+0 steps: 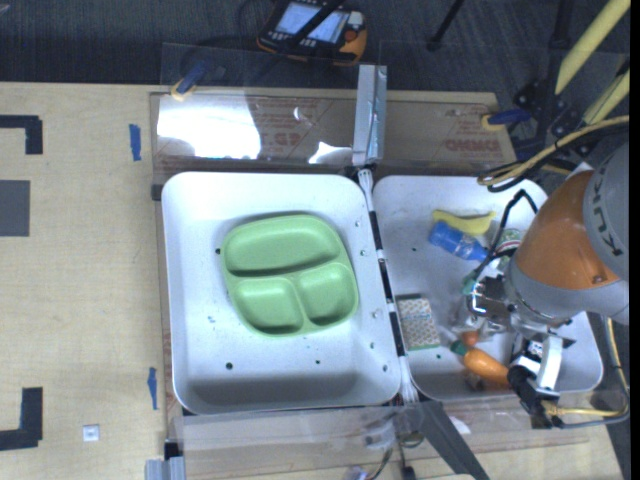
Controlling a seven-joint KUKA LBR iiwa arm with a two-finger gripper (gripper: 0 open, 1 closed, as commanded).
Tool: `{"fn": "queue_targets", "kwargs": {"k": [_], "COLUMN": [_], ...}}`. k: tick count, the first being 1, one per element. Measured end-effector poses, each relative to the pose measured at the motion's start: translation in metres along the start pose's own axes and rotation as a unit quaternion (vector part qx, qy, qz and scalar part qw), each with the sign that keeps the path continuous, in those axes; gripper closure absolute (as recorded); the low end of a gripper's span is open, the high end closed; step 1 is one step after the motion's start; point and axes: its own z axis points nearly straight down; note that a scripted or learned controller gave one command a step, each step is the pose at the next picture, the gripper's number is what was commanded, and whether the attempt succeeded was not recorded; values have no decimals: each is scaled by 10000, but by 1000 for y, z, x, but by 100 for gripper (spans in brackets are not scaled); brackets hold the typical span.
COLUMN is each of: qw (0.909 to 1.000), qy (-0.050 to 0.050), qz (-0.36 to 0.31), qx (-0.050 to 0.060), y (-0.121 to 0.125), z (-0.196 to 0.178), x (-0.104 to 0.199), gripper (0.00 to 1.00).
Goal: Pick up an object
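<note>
I am watching the bench from above, with two white bins lying side by side. The left bin (190, 208) is carrying a green divided tray (290, 273) with three compartments, sitting near its centre. The right bin (400, 213) is holding the loose objects. A blue bottle-like item (456, 240) is lying toward 12 o'clock of that bin, touching a yellow piece (468, 220) just above it. A small speckled packet (418, 322) is resting at about 8 o'clock, close to the divider between the bins. An orange carrot-shaped toy (483, 364) is lying at roughly 6 o'clock, near the bin's lower wall.

The arm is reaching in from 3 o'clock, its orange band (565, 238) hanging over the right half of the right bin. The gripper (490, 313) is sitting low over the bin floor, just above the orange toy and to the right of the packet — the wrist housing and cables are crowding this spot, so I cannot tell how the tool is set, nor whether it is touching the toy.

Beyond the bins at 12 o'clock, a handheld control pendant (310, 26) is lying on the dark floor.
</note>
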Motion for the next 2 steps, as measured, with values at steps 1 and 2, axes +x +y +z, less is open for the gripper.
{"fn": "queue_targets", "kwargs": {"k": [1, 2], "qw": [9887, 9961], "qy": [-9, -5], "qz": [-1498, -877], "qx": [-19, 2], "y": [44, 21], "z": [-88, -87], "x": [71, 54], "gripper": [100, 100]}}
